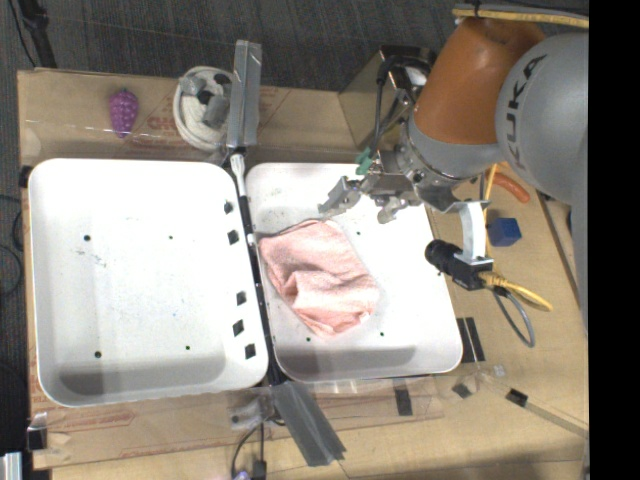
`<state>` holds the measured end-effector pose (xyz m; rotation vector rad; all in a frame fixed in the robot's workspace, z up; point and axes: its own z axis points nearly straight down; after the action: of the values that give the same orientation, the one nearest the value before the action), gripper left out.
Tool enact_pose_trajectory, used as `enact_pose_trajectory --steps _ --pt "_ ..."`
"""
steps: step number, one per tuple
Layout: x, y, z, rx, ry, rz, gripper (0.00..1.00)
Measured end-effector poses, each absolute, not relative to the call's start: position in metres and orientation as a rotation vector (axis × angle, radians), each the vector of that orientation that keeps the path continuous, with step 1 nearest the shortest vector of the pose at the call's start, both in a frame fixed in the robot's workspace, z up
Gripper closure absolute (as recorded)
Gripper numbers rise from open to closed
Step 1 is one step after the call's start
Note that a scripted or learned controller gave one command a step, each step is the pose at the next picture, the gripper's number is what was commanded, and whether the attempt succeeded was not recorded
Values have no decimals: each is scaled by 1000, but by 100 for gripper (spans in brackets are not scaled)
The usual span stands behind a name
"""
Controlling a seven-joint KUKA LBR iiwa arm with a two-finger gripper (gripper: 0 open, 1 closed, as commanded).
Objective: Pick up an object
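The arm (500,78) hangs over the right bin (420,308), nothing lifted so far. The pink cloth (320,273) lies crumpled in that bin's left half. The pincer (350,193) sits just above it, can't tell whether it's apart or together.

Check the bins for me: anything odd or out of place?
Nothing damaged or spilled. The pink cloth lies crumpled in the right bin. A purple grape bunch sits outside the bins, on the bench beyond the left bin.
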<state>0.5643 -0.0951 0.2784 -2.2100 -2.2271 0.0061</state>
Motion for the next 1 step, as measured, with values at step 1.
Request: enact_pose_trajectory --steps 1 --pt "576 -124 128 -2161 -2273 7 0"
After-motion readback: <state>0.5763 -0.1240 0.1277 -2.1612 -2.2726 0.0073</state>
